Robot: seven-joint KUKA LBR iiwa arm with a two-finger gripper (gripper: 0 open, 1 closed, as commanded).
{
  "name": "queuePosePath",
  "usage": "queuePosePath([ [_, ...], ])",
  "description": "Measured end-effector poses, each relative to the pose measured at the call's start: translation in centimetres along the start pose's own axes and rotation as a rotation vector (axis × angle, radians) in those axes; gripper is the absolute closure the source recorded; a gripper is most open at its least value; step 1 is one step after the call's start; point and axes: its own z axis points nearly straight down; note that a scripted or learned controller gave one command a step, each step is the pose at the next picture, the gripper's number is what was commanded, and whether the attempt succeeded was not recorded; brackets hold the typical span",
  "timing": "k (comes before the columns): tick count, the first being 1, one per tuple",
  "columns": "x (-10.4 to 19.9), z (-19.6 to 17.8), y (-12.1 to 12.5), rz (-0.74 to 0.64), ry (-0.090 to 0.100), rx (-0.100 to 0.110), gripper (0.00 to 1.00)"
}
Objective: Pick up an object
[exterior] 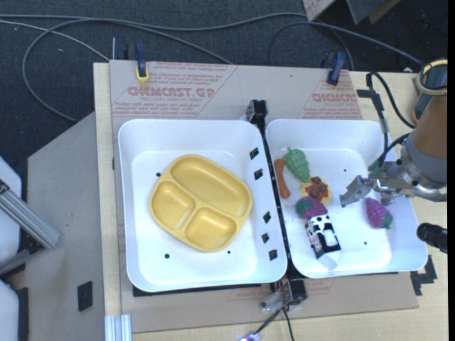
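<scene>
The right bin (355,135) holds several small toys. A green leafy piece (297,164) and an orange carrot (283,179) lie near its left wall. Below them are a yellow and red piece (316,188), a purple and green piece (311,207) and a black-and-white cow figure (323,235). A purple grape bunch (378,213) lies toward the right side. My gripper (368,193) hangs low over the bin just above and left of the grapes. Its fingers (351,193) are spread open with nothing between them.
The left bin (135,155) holds a yellow divided plate (202,203). A black divider with clips (264,183) runs between the bins. The arm's grey body and cable (426,148) stand over the right bin's right edge.
</scene>
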Motion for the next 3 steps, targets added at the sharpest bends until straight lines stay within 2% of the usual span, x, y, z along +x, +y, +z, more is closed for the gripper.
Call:
queuePosePath([
  [2,0.5,8.7,0.3,0.001,-0.002,-0.009,0.00],
  [3,0.5,7.3,0.4,0.000,-0.004,-0.016,1.00],
])
